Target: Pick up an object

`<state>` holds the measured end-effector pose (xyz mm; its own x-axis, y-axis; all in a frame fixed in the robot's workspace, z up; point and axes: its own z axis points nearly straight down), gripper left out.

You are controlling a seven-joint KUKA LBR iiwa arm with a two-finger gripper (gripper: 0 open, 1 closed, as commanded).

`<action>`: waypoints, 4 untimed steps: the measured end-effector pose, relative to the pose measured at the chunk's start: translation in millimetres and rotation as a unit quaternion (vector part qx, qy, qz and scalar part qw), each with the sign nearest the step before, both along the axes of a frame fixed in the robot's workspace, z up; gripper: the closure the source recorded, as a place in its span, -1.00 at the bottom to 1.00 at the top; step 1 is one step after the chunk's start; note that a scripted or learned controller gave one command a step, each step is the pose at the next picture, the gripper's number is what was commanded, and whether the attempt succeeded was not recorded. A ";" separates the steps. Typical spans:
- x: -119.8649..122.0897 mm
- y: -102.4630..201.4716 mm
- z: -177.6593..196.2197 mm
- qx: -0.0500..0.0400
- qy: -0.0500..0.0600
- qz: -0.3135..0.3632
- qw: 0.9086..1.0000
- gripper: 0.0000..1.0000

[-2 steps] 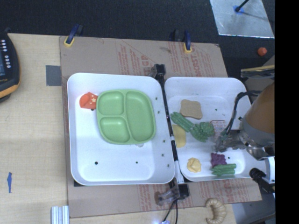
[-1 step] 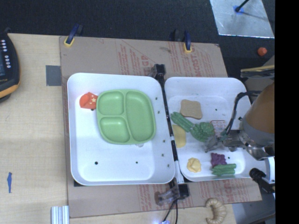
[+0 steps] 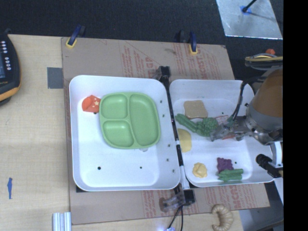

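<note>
The right bin (image 3: pixel 211 88) holds several toy foods: a tan bread slice (image 3: pixel 195 109), a long green pod (image 3: pixel 186 123), a bushy green vegetable (image 3: pixel 208 125), a pale yellow piece (image 3: pixel 185 140), a small yellow lump (image 3: pixel 199 169), purple grapes (image 3: pixel 224 164) and a green bean (image 3: pixel 230 175). My gripper (image 3: pixel 222 132) reaches in from the right and sits low in this bin, right against the bushy green vegetable's right side. The grey wrist and orange band (image 3: pixel 270 97) rise behind it. Nothing is visibly lifted.
The left bin (image 3: pixel 86 167) carries a green divided plate (image 3: pixel 130 119) and a red toy fruit (image 3: pixel 90 104) at its upper left. A black clamp (image 3: pixel 164 72) sits between the bins. A controller (image 3: pixel 7 66) lies at the far left, and a tan curled object (image 3: pixel 222 217) below the bins.
</note>
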<state>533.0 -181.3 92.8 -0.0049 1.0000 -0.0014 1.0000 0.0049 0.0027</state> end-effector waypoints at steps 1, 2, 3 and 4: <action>44.1 -22.4 -0.2 0.000 0.000 0.001 1.000 -1.00; 8.5 13.4 -1.4 0.002 0.005 0.001 1.000 -1.00; 44.0 3.3 0.0 0.000 0.001 0.000 1.000 -1.00; 42.6 3.1 10.3 0.001 0.003 0.003 1.000 1.00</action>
